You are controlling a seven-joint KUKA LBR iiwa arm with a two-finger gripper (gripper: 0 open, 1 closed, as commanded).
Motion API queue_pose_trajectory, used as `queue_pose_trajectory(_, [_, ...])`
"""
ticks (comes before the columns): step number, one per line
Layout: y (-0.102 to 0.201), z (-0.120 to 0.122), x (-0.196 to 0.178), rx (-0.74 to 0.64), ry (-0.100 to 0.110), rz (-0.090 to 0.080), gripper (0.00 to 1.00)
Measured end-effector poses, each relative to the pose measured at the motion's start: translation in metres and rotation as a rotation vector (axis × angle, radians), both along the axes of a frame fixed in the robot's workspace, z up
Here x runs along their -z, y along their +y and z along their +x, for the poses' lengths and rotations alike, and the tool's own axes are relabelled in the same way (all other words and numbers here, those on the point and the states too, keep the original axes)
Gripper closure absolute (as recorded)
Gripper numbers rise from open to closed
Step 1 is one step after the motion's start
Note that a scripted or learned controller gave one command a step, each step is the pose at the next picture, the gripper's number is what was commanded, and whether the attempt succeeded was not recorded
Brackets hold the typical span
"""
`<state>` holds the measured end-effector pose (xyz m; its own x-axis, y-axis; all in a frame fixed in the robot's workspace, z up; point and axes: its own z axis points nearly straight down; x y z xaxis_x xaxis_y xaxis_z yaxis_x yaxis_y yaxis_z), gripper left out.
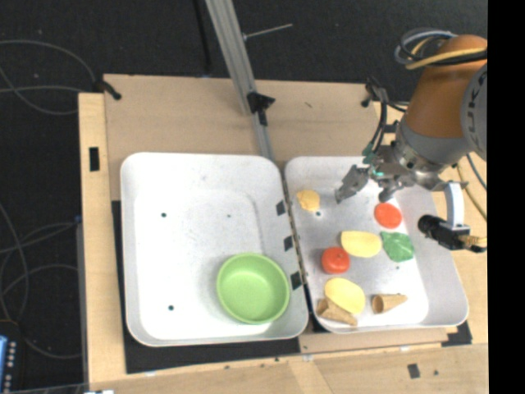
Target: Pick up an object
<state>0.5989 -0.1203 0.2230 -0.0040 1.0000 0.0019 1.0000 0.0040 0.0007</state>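
1. The task names no single object; the candidates all lie in the right-hand shallow white bin (443,302). Nearest the gripper is a round orange-red piece (388,215), towards the bin's right edge, about halfway down.
2. The two-finger gripper (369,188) hangs over the upper part of this bin, its two dark fingers spread wide apart with nothing between them; one finger (351,183) points towards the bin's left edge, the other ends just above the orange-red piece.
3. Just below that piece lies a green leafy-shaped piece (398,246), and touching its left side a pale yellow oval piece (360,243).
4. A round red piece with a green top (335,259) sits just left of and below the yellow oval.
5. Near the bin's upper left corner lies a small yellow rounded piece (308,200).
6. Along the bottom edge are a larger yellow lump (345,295), a tan waffle-like piece (335,313) against it, and a small tan cone (389,303) to the right.
7. The left-hand white bin (164,187) holds a light green round bowl (253,288) in its lower right corner.
8. The grey arm's orange band (439,89) rises above the right bin's upper right corner.
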Motion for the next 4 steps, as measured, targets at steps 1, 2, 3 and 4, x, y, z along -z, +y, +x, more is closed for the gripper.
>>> queue_pose_trajectory(1, [0.0,0.0,0.0,0.001,0.0,0.0,0.0])
queue_pose_trajectory(2, [0.006,0.002,0.059,0.003,0.005,-0.004,0.0])
queue_pose_trajectory(3, [0.005,-0.002,0.102,0.006,0.004,-0.005,0.0])
queue_pose_trajectory(4, [0.002,-0.002,0.123,0.006,0.002,-0.006,0.0])
